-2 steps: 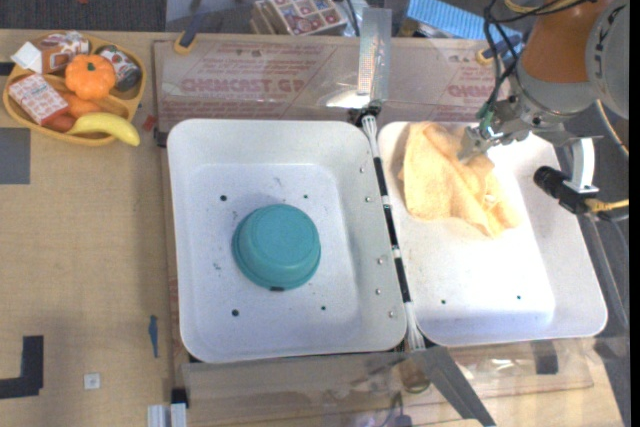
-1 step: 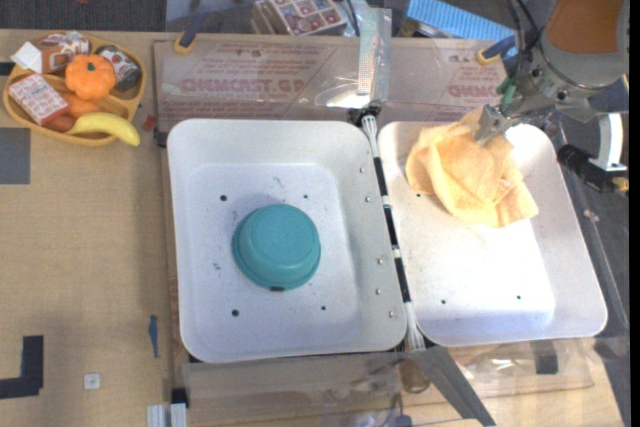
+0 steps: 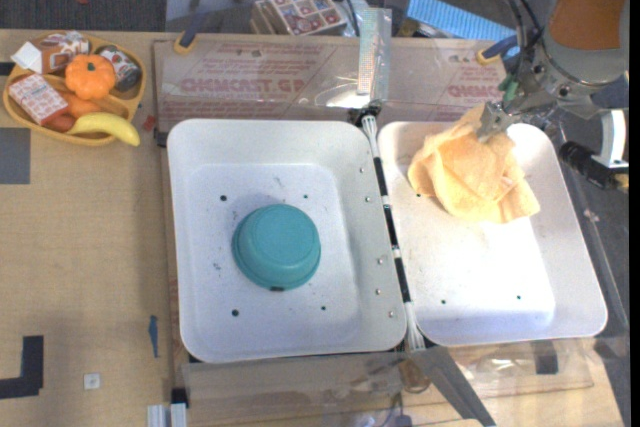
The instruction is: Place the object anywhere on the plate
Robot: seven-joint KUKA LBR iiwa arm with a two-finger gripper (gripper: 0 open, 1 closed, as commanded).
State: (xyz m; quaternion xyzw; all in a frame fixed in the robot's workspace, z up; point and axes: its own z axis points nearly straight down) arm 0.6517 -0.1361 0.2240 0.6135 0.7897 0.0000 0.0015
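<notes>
Nearest me, left bin [image 3: 200, 165] held teal plate [image 3: 277, 246], upside down, near centre. Right bin [image 3: 500, 305] beyond seam carried crumpled yellow cloth [image 3: 475, 177] at far end, well apart from plate. Jaws [image 3: 497, 118] sat at cloth's top edge; grip on fabric could not be told. Far left on counter [image 3: 70, 245], fruit dish [image 3: 72, 93].
</notes>
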